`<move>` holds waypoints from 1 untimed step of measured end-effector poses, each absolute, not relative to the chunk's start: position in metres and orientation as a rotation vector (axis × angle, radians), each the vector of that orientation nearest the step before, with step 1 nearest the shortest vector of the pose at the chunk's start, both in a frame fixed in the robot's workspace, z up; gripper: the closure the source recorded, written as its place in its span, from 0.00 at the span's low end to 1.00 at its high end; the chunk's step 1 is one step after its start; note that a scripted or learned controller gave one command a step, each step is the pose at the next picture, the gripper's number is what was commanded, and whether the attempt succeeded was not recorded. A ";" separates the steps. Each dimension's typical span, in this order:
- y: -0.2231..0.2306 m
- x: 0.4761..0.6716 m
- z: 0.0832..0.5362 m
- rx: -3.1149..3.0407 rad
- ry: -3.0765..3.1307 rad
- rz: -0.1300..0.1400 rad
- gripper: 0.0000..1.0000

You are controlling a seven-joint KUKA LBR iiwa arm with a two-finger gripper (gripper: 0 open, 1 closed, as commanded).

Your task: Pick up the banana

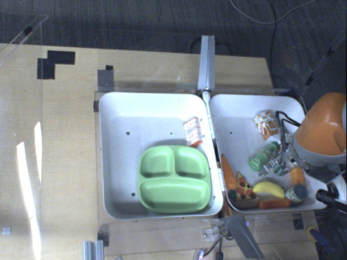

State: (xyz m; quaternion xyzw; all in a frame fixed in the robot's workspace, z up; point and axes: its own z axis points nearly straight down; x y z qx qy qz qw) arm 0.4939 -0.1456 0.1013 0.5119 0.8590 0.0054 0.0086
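The approach is judged under way: the gripper [277, 166] is poised just above the banana [269, 188]; its grip cannot be told. A descent is needed next.

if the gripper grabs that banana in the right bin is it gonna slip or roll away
The banana looks smooth and curved, so it may pivot or slip in a pinch. Rolling far seems unlikely: it lies wedged among other items near the right bin's front wall.

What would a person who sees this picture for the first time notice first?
Most striking is the large green divided tray in the left bin. Next, the arm's orange band stands out at the right edge, above the right bin. There a yellow banana lies near the front wall among small colourful items.
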 end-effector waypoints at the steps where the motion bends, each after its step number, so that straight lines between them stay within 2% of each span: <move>1: -0.146 0.494 0.101 1.600 2.684 0.017 0.00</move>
